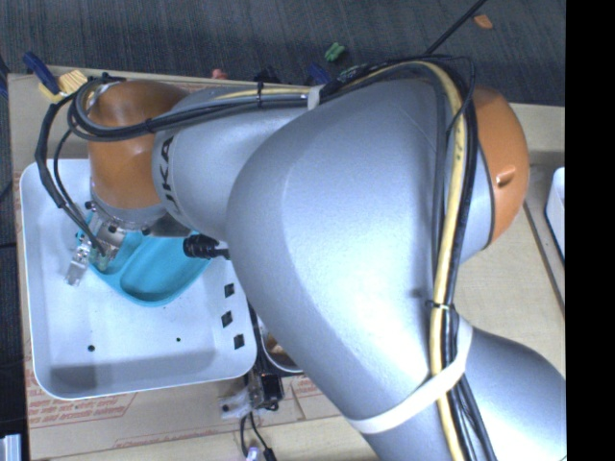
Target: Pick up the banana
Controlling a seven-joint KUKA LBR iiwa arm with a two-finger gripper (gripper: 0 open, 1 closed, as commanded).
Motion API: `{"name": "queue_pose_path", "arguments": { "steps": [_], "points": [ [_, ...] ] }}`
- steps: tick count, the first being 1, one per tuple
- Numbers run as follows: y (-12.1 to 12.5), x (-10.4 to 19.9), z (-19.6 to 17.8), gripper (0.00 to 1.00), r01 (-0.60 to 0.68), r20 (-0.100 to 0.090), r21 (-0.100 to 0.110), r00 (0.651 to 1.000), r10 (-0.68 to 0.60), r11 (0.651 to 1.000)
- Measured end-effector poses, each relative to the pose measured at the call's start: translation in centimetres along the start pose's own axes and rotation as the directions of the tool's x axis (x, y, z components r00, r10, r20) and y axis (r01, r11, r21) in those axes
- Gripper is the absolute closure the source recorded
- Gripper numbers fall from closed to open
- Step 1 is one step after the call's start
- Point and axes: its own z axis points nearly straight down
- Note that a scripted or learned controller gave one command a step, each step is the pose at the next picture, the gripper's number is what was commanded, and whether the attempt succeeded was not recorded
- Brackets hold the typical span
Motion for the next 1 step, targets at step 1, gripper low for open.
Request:
{"name": "queue_pose_path", "arguments": {
  "steps": [1],
  "points": [
    [-3.54,4.78,-0.14,0.0,0.412,0.009,-0.001,0.911,-0.412,0.911]
  ]
}}
